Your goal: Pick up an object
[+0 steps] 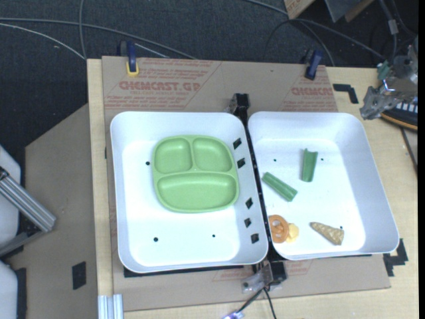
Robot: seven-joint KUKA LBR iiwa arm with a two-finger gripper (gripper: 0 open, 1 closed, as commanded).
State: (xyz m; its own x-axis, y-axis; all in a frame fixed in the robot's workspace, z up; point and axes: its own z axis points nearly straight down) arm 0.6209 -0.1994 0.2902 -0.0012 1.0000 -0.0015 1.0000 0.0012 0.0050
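Observation:
The right bin holds several small items. A green stick stands nearly upright in the picture near its middle. A second green stick lies slanted to its lower left. An orange pretzel-shaped piece rests at the bin's front left corner, and a tan wedge lies to its right. The gripper appears as a grey metal part at the far right edge, outside the right bin and beyond its back right corner, well away from every item.
The left bin holds a green divided plate near its middle. Black clips line the seam between the bins. Blue clamps hold the board at the back. Cables cross the dark floor behind.

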